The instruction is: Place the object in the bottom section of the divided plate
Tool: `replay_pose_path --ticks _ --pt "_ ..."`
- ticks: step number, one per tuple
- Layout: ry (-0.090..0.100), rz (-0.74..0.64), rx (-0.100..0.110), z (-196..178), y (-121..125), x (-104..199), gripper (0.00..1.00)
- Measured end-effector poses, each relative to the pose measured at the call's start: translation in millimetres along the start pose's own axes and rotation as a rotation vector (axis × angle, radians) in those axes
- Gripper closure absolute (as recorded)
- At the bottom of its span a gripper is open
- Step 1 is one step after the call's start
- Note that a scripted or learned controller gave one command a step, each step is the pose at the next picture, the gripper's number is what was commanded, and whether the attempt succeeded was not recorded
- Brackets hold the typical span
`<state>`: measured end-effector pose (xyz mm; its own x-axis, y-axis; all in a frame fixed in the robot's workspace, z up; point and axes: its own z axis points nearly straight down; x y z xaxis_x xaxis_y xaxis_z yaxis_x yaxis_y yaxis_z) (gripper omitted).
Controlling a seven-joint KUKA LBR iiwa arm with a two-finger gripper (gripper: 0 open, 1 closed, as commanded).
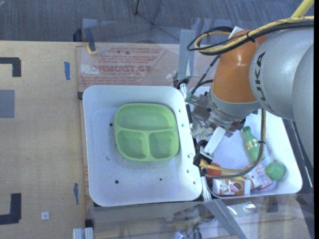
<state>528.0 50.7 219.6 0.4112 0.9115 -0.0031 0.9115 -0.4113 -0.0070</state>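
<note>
Here, the green divided plate (144, 131) lies flat in the middle of the left bin (94, 183). Its one wide section runs along the side toward the bin's far edge, and its two smaller sections sit side by side toward the near edge.

The grey arm with its orange band reaches over the right bin (294, 179). The gripper (201, 133) hangs low over that bin's left edge, just beside the wall the two bins share. Whether the claw is spread or pressed together I cannot tell, and no thing can be seen in it.

The loose things all lie in the right bin, well apart from the plate:
- A green bottle (251, 143) is near the middle.
- A green ball (275, 171) is toward the near right corner.
- A red-and-white packet (233, 186) lies along the near edge.

Which of these is the one to be placed I cannot tell.
</note>
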Motion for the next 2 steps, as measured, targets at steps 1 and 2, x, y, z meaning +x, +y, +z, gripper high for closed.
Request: replay_pose_path --ticks 1,2 --pt "0.000 0.076 0.001 -10 -28 9 1.00" --pt "0.000 0.099 -0.003 -5 -58 93 1.00"
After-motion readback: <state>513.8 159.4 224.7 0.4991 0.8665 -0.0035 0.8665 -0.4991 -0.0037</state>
